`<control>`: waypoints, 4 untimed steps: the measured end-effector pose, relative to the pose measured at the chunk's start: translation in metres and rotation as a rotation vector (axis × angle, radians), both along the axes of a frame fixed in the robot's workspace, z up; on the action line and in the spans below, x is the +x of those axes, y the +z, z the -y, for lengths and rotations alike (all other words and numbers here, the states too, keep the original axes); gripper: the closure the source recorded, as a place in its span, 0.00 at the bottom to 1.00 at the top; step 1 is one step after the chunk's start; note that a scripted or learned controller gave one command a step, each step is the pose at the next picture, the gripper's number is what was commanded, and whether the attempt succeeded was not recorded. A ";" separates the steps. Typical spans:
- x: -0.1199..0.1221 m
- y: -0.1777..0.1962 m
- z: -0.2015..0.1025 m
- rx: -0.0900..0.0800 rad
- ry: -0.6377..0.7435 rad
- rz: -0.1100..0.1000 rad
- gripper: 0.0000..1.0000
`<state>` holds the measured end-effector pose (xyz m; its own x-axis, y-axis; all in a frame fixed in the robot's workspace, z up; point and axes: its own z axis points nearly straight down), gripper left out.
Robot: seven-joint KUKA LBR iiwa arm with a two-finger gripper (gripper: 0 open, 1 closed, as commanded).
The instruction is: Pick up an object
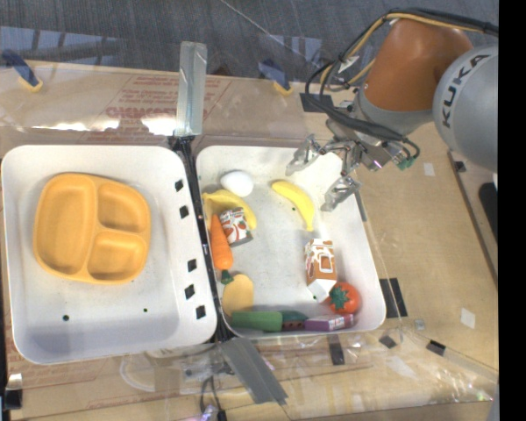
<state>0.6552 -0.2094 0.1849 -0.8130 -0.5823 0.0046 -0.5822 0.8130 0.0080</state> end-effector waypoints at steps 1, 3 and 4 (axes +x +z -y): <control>-0.009 -0.091 0.001 -0.005 -0.089 0.013 0.00; -0.061 -0.092 0.001 -0.005 -0.197 0.011 0.00; -0.059 -0.081 -0.001 -0.004 -0.189 0.016 1.00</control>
<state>0.5964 -0.2080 0.1044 -0.9081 -0.4187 -0.0070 -0.4187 0.9081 -0.0038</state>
